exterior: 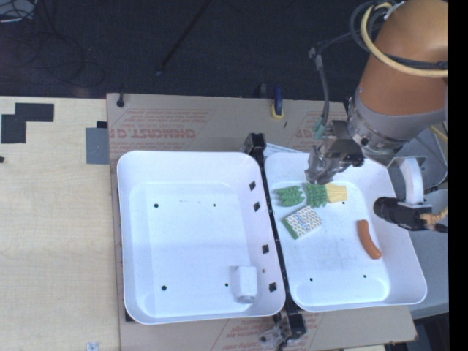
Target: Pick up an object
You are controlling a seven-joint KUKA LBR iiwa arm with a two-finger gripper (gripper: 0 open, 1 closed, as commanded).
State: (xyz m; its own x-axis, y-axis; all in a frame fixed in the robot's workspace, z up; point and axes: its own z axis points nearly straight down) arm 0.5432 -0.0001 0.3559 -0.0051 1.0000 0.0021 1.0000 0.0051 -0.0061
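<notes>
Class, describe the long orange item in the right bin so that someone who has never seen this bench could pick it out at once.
Start at the right bin, the one nearer the arm. Near that bin's right side, apart from the cluster under the gripper, lies the orange sausage-shaped toy. It is the only orange, rod-like piece; its neighbours are a green toy, a yellow piece and a green-edged patterned block.

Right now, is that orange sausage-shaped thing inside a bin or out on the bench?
Inside. The orange sausage-shaped piece lies flat on the floor of the right bin, near its right wall, apart from the green pieces.
</notes>
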